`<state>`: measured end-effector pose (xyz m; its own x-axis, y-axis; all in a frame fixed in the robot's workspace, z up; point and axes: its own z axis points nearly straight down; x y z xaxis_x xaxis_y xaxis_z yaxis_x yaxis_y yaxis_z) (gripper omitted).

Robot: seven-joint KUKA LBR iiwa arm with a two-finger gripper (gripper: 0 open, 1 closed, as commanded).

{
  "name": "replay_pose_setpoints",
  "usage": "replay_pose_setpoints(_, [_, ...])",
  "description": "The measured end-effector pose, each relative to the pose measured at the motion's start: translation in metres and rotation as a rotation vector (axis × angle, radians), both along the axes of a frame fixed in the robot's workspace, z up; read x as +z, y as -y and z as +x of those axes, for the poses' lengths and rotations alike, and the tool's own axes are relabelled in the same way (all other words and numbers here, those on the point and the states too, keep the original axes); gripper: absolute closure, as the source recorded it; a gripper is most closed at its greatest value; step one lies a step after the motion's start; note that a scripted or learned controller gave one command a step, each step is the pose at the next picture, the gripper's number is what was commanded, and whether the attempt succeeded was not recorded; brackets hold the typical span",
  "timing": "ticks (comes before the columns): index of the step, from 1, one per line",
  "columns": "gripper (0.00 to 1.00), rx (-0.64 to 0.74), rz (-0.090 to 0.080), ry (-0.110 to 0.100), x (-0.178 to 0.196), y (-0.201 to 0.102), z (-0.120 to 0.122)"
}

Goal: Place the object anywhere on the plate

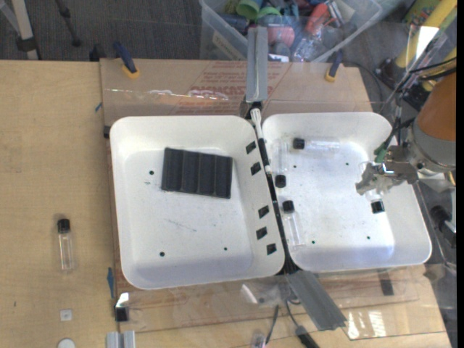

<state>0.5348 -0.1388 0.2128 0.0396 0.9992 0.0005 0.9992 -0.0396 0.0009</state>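
**Arm at the right bin, ridged plate in the left**

The arm [438, 118] reaches in from the right, its orange band above the wrist, and its hand [377, 174] hangs over the right-hand part of the right bin [406, 249]. Whether the hand is open or closed cannot be told, and no object can be made out in its grip.

Several clear vials with black caps lie in the right bin. One vial [317, 145] lies near the back wall, another vial [289, 220] lies close to the divider between the bins, and a small black cap [377, 206] sits just below the hand.

The dark, ridged plate [197, 172] lies flat in the left bin [138, 263], toward its back half, well apart from the hand.

On the wooden bench [43, 143] to the left, a further vial [65, 243] lies by itself. Behind the bins stands a clear tub [217, 9] of colourful toys. Faint red printing shows on the cardboard sheet [181, 85] under the bins, too blurred to read.
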Motion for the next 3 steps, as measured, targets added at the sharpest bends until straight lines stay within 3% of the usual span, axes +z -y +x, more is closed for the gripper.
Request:
replay_pose_setpoints(1, [1.0, -0.438, 0.001, -0.008, -0.048, -0.025, -0.057])
replay_pose_setpoints(2, [1.0, -0.97, -0.002, -0.004, -0.029, -0.05, -0.016])
replay_pose_setpoints(3, [1.0, -1.316, -0.001, -0.003, 0.028, -0.058, 0.038])
